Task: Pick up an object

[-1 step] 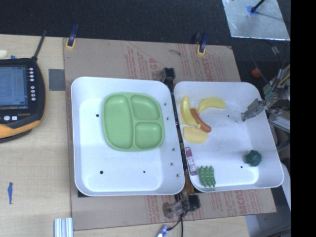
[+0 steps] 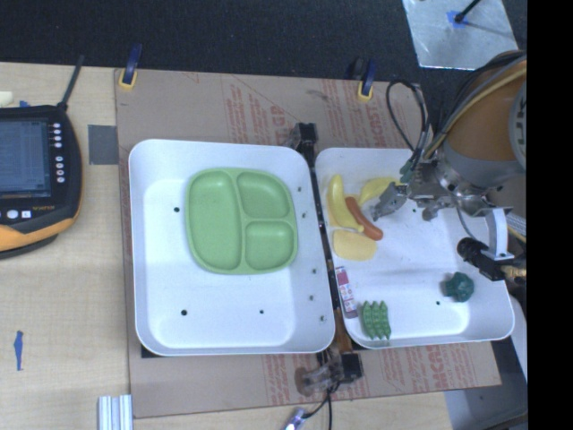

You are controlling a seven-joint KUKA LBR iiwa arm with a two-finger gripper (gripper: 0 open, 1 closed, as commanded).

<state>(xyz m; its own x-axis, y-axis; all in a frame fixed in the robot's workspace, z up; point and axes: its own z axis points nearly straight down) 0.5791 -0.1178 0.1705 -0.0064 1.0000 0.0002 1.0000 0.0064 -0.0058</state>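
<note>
The end effector (image 2: 387,206), its grip state impossible to tell, hangs low in the right bin (image 2: 421,325) beside the clustered yellow pieces (image 2: 354,243) and sausage (image 2: 364,219), where crowding risks a glancing, failed grasp.

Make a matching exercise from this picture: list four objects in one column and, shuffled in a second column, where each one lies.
Objects
1. green divided plate
2. red sausage
3. green ridged block
4. handheld controller

Places
A. front edge of the right bin
B. on the bench, left of both bins
C. middle of the left bin
D. on the yellow pieces, near the gripper

Pairs: 1-C, 2-D, 3-A, 4-B
</note>
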